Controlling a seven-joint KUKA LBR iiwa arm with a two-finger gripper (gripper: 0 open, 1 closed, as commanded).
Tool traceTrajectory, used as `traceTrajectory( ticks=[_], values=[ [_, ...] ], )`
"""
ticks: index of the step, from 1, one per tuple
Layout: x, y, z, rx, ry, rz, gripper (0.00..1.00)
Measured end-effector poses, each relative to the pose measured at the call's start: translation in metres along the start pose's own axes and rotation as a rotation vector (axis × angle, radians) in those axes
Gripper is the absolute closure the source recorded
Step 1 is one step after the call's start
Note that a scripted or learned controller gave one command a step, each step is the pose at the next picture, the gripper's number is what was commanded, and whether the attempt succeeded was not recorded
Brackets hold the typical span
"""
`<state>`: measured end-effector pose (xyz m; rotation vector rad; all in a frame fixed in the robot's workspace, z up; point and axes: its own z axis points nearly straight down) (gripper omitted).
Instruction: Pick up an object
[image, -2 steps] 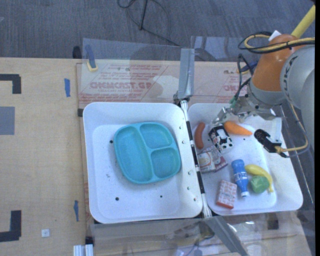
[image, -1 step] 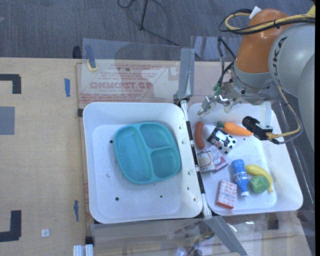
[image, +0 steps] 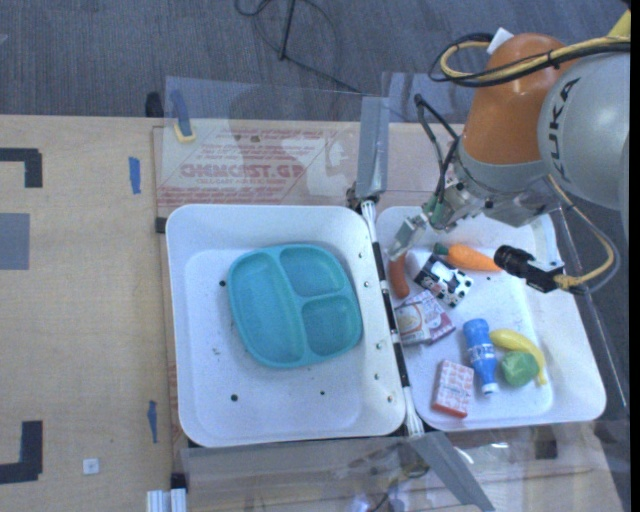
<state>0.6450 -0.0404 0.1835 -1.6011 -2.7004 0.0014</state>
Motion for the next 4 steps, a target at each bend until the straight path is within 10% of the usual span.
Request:
traceTrajectory(
  ticks=[1, 2, 3, 4],
  values=[
    [-0.028, -0.061, -0.022, 0.000, -0.001, 0.012, 0.00],
    [-0.102, -0.074, 0.073, -0.018, -0.012, -0.025, 0.00],
    [-0.113, -0.040, 0.093, 0.015, 0.002, -0.101, 0.00],
    [-0.113, -0.041, 0.086, 0.023, 0.008, -0.103, 1.00]
  ],
)
